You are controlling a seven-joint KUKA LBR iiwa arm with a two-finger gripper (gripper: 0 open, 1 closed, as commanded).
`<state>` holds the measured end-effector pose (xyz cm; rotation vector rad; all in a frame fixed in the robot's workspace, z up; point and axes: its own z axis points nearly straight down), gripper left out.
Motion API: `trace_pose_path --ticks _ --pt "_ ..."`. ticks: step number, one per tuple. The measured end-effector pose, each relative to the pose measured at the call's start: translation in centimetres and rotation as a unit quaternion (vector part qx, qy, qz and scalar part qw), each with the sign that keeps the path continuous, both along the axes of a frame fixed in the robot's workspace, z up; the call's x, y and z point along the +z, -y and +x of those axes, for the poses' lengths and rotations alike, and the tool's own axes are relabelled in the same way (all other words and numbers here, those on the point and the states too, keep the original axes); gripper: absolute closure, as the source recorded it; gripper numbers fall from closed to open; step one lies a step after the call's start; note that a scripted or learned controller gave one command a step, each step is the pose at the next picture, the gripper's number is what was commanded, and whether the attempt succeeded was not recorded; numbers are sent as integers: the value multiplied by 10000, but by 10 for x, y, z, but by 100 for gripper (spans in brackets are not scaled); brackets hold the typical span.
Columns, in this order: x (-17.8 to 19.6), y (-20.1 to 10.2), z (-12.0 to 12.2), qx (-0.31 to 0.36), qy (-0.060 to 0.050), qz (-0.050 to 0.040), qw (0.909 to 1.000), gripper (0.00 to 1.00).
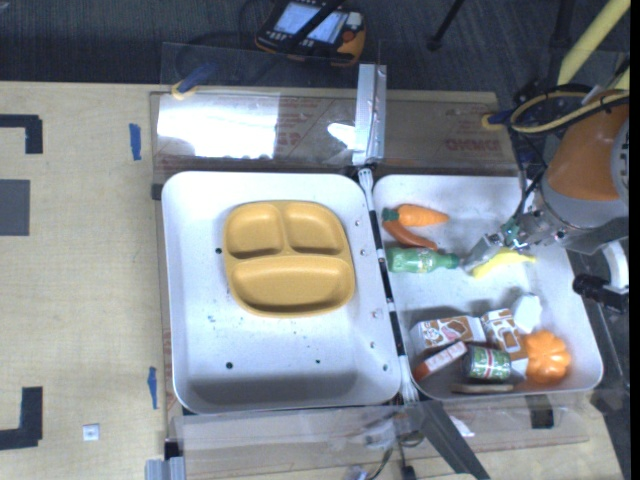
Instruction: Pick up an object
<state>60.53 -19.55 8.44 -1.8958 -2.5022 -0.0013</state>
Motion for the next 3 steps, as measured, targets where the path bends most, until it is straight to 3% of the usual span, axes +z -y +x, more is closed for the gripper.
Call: trace_pose_path --ticks 1,2,3 --pt "110 -18 -40 404 22 -14 9992 0" --pt "22 -24 -49 425 104 -43 9990 0" --pt "3 -50 -88 1471 53 -22 9891 0"
